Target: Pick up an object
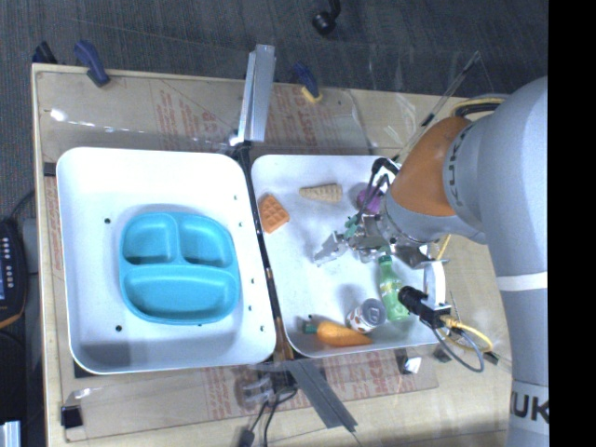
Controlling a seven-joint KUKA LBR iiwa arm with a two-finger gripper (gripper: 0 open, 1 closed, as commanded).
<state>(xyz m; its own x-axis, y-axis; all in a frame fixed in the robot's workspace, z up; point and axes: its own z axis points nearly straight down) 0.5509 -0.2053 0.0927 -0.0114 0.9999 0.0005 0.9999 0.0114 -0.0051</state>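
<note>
Open room: the middle of the right shallow white bin (307,329) lies bare between the objects along its rims.
Left shallow white bin (84,250): a turquoise plastic divided plate (179,266) at its centre.
Right bin, far side: a brown waffle square (273,212) and a tan cone (321,193).
Right bin, near side: an orange toy carrot (340,334), a small tin can (366,316), a green bottle (388,287).
Claw (331,247): low over the right bin, near the waffle; I cannot tell its opening or whether it holds anything.
Writing: faint red print on the tabletop (168,110), unreadable.
</note>
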